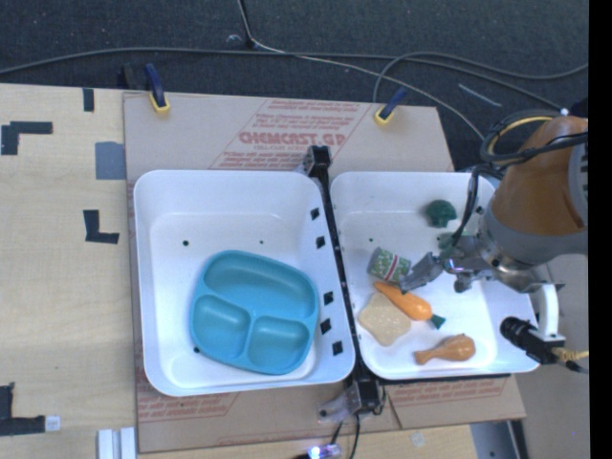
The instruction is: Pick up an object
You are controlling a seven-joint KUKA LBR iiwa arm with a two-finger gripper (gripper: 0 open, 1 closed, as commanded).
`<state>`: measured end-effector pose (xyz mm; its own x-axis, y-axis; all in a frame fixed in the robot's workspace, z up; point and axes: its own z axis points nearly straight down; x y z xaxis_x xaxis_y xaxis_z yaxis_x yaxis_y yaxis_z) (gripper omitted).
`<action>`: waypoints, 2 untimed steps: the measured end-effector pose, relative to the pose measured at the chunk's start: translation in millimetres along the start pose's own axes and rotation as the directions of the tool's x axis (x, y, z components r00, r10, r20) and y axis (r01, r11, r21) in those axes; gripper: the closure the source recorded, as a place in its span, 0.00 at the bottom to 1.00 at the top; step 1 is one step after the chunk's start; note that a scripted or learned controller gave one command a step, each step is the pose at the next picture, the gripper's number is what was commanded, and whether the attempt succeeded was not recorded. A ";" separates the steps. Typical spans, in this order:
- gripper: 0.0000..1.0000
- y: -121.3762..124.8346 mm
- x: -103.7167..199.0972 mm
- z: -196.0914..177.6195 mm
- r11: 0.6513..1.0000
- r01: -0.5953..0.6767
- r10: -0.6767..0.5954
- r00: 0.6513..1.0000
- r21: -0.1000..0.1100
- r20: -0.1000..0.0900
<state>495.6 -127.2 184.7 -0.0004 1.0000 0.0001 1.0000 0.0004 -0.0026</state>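
Observation:
The right bin (478, 363) holds several small items: a dark green lump (441, 212) at the back, a green and white packet (388, 263), an orange carrot (406, 303), a pale bread slice (384, 321) and an orange drumstick (446, 350) near the front wall. My gripper (419, 274) reaches in from the right and sits low over the middle of this bin. Its tip is just right of the packet and just above the carrot. I see nothing held in it.
In the left bin (153, 256) lies a blue divided tray (254, 311). A black divider (330, 256) runs between the two bins. The arm's orange band and grey wrist (535, 208) hang over the right bin's right wall.

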 end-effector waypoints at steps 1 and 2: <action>0.00 -2.5 10.3 50.0 1.000 0.000 0.000 1.000 0.004 -0.001; 0.00 -1.9 10.2 100.6 1.000 -0.001 0.001 1.000 -0.003 0.000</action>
<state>493.4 -117.1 84.1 0.0008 1.0000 -0.0004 1.0000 -0.0008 -0.0001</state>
